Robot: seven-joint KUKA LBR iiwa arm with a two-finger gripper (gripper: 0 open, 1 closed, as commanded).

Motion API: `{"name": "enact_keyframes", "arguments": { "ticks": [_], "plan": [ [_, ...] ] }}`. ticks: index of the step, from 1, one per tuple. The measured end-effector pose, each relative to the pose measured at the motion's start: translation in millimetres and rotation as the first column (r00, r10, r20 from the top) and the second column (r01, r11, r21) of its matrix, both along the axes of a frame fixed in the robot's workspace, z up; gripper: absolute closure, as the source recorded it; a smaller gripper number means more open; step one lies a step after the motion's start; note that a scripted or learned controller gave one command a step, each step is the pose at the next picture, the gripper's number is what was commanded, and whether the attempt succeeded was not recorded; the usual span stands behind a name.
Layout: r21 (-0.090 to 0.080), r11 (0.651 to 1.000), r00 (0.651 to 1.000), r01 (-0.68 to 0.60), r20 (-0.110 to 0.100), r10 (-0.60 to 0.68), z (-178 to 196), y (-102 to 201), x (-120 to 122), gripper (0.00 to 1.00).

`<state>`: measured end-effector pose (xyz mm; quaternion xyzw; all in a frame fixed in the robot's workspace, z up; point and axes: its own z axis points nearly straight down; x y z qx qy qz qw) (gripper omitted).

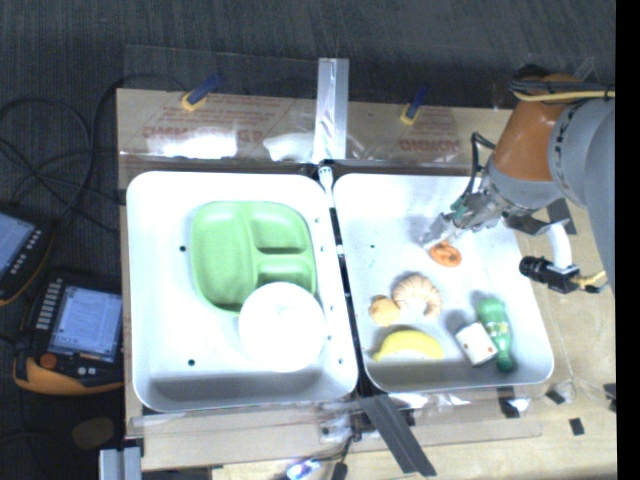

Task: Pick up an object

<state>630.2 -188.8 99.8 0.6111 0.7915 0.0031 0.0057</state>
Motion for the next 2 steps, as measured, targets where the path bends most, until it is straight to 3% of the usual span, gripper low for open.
{"name": "enact_keyframes", "arguments": {
  "ticks": [1, 2],
  "plan": [
    [0.004, 0.995, 0.995, 0.098, -0.003, -0.098, -10, -19, 12, 1.0],
    [0.002, 0.992, 0.992, 0.126, -0.012, -0.126, 104, 18, -4, 1.0]
  ]
}}
